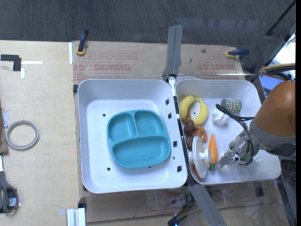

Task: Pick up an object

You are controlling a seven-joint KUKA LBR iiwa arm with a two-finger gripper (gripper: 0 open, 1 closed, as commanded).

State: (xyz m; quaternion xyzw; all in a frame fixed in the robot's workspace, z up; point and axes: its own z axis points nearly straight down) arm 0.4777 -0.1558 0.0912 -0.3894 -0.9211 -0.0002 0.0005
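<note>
The end effector [225,160] sits low in the right bin [263,171], just beside the carrot [213,148], likely lining up a grasp. Whether it is spread or pressed together cannot be told; nothing visibly sits in it.

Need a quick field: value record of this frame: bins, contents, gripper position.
left bin: holds a blue divided plate
right bin: banana, carrot, white round dish tilted at the left wall, brown piece, green-patterned cup lying on its side, small white object
gripper: low in the right bin, just right of the carrot
held object: nothing seen between the gripper's fingers
outside bins: tape roll on the bench at left
</note>
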